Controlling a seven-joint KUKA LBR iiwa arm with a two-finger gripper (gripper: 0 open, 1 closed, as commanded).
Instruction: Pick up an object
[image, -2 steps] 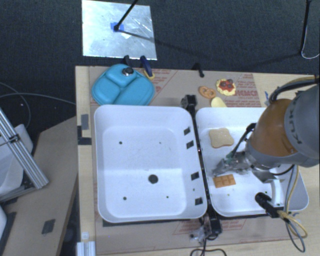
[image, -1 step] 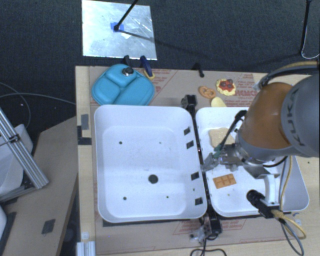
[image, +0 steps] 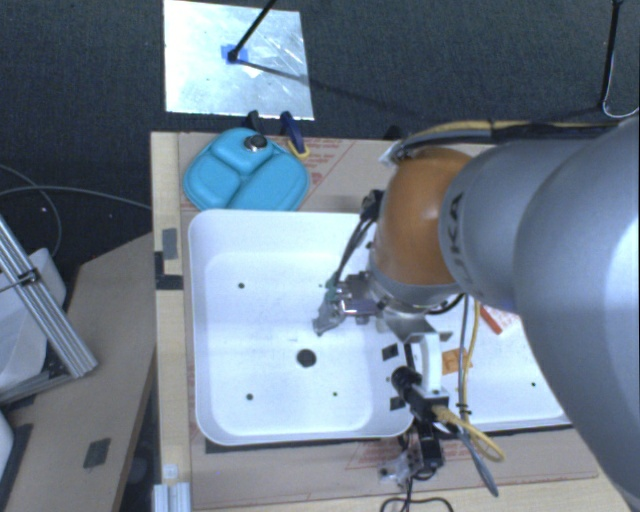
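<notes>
A small round black object (image: 306, 358) lies on the floor of the left white bin (image: 215, 300), a little right of its middle. My gripper (image: 330, 312) hangs over the same bin, just above and to the right of that object, and I cannot tell whether it touches anything. The grey arm with its orange band (image: 420, 225) comes in from the right and hides most of the right bin (image: 520, 395). A red-orange item (image: 496, 320) peeks out from under the arm in the right bin.
A blue plastic moulded tray (image: 245, 175) rests behind the left bin. A shiny foil sheet (image: 237, 60) lies further back. Cables and a yellow wire (image: 470, 435) hang at the bins' front edge. Metal framing (image: 40, 320) stands at the left.
</notes>
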